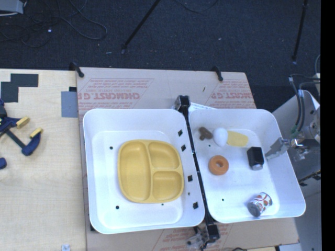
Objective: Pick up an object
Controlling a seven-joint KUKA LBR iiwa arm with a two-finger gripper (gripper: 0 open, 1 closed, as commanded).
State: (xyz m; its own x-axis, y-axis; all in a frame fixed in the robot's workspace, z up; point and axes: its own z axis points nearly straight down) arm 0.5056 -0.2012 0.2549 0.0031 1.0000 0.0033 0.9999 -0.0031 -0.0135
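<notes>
Two shallow white bins sit side by side on a bench (pixel 42 192), seen from above at a slant. A sheet of brown cardboard (pixel 131 90) lies under them.

The left bin (pixel 99 124) holds a yellow tray (pixel 151 170) with three compartments, lying flat near the bin's middle.

The right bin (pixel 277 192) holds several small things. Near its far edge lie a small brown object (pixel 205 134), a white ball (pixel 220 136) touching it, and a yellow block (pixel 237 138) just beside the ball. Nearer the middle lies an orange ring (pixel 219 165), shaped like a doughnut. To its right is a black block (pixel 255 157). A crushed can (pixel 259 203), silver with red marks, lies on its side near the bin's front right corner, well apart from the rest.

The arm enters from the right. The tool (pixel 287 143) is at the right bin's right rim, with a grey finger (pixel 274 149) pointing toward the black block but apart from it. Nothing shows between its fingers; whether it is wide or narrow cannot be told.

On the bench at far left lie blue clamps (pixel 23 137) with yellow tips.
</notes>
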